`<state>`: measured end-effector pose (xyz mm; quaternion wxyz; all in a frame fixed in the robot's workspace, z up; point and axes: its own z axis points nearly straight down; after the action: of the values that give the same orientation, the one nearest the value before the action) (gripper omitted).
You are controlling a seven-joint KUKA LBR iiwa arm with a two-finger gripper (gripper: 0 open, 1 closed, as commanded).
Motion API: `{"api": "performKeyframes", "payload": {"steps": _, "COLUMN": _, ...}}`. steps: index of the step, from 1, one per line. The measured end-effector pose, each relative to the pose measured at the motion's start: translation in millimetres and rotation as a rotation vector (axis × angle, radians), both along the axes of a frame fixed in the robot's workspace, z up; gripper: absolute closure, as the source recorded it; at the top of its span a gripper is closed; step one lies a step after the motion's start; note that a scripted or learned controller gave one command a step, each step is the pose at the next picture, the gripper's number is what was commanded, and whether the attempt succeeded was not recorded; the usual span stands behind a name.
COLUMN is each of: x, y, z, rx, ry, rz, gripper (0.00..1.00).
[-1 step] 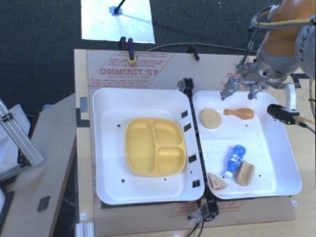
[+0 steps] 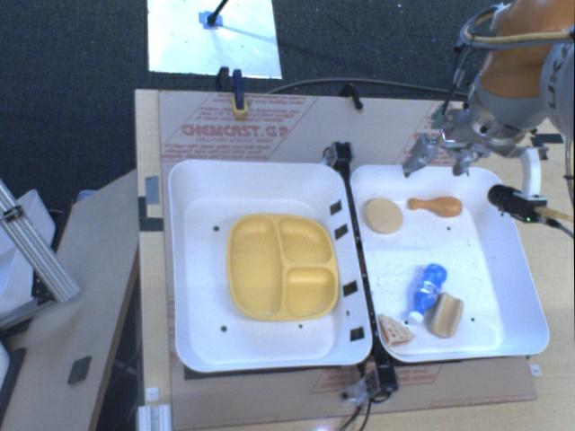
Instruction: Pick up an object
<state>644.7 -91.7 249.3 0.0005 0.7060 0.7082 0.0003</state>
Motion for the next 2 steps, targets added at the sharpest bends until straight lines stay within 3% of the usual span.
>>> {"api": "performKeyframes", "payload": {"steps": 2, "x": 14, "y": -2, "z": -110, "rx": 0.000, "ry": 0.001, "rz": 0.000, "gripper": 0.00}}
